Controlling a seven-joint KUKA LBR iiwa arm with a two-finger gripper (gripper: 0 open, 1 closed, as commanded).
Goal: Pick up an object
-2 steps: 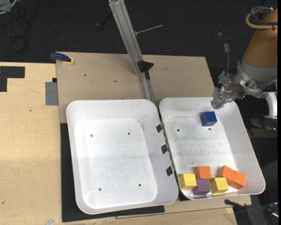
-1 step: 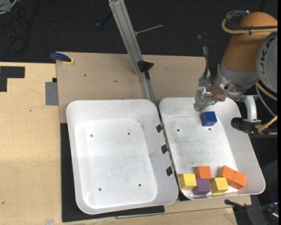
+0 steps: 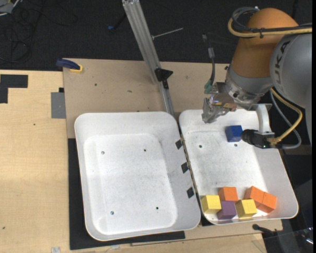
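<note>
**Gripper beside the blue cube**

The blue cube [image 3: 233, 133] lies in the right bin [image 3: 263, 167], just right of and below the gripper [image 3: 211, 114]. Gripper state: cannot tell. The arm [image 3: 263, 51] reaches in from the right, wrist angled down-left.

A metal rail [image 3: 146, 41] leans over the wooden bench [image 3: 26, 157].

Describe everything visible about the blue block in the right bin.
The blue block is a small cube-like piece, solid blue with a matte look and a darker shaded side face. It lies in the far part of the right bin, near the back rim, apart from the cluster of yellow, orange and purple blocks at the near edge. The gripper hangs just to its left and farther back; no contact is visible.
</note>
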